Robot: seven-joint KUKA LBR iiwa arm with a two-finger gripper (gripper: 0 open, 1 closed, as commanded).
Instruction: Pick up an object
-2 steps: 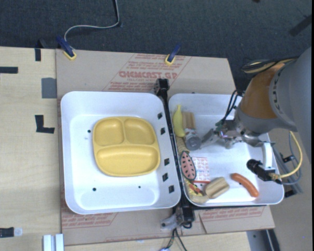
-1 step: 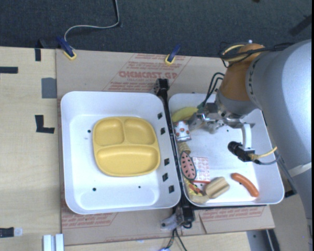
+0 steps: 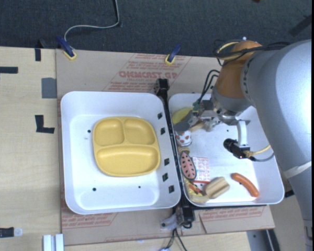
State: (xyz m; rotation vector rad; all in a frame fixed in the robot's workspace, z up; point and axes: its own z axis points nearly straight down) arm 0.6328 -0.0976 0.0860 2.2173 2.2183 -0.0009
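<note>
Robot arm w/ gripper [image 3: 199,118] low in the right bin [image 3: 261,192], by a clutter of toy food along its left wall.
Can't tell the gripper's state; nothing seen held. It sits at the bin's 10 o'clock, just beside a yellow item [image 3: 181,114], w/ a small cup [image 3: 184,138] just below. Hotdog [image 3: 245,184] lies alone at 5 o'clock, bun [image 3: 217,187] at 6, well apart from the gripper. Left bin holds a yellow tray [image 3: 126,145]. Judgement: to grasp well, pick one piece, centre over it, descend straight, clear of the wall; the crowded left edge risks a miss, the hotdog looks easier.
</note>
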